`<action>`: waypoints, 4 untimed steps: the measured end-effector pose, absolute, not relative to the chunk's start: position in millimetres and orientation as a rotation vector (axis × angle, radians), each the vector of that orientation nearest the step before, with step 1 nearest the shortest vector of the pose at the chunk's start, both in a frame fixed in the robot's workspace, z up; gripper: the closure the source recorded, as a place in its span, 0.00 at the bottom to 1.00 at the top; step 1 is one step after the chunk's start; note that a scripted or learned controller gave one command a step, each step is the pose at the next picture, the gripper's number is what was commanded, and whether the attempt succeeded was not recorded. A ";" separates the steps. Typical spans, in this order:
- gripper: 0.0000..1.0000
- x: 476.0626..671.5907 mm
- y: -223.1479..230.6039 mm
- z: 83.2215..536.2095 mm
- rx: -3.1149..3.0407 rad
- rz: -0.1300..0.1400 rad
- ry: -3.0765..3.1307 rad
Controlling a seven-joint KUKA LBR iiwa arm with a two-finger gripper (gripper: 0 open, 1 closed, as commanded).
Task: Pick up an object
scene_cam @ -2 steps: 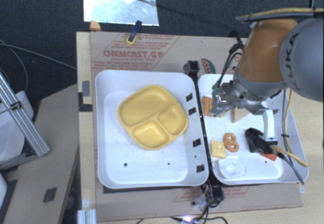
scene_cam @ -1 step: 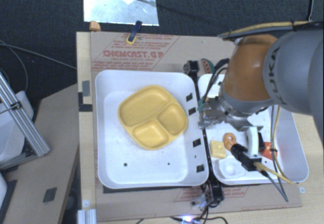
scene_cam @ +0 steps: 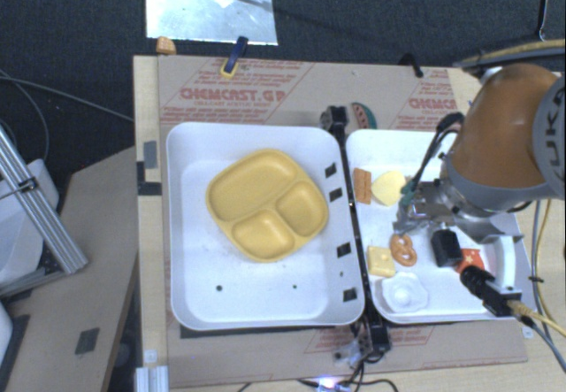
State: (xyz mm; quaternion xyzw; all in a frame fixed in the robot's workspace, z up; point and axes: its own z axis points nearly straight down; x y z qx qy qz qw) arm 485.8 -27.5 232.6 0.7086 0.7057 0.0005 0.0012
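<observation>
Crowded toy foods, pretzel (scene_cam: 403, 249) beside cheese (scene_cam: 380, 262), risked a glancing miss under the claw (scene_cam: 414, 215), whose opening I couldn't tell.

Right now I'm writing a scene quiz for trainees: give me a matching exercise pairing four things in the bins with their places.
Things:
1. yellow three-compartment plastic tray
2. brown pretzel
3. pale yellow round piece
4. white round piece

Places:
A. right bin, near front edge
B. left bin, middle
C. right bin, back part, beside the orange-brown bar
D. right bin, just below the gripper

Pairs: 1-B, 2-D, 3-C, 4-A
</observation>
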 end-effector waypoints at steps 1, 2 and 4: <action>1.00 509.5 49.8 190.5 2.212 0.001 2.236; 1.00 484.8 130.9 175.7 2.211 0.001 2.238; 0.00 547.3 51.2 185.4 2.222 0.004 2.212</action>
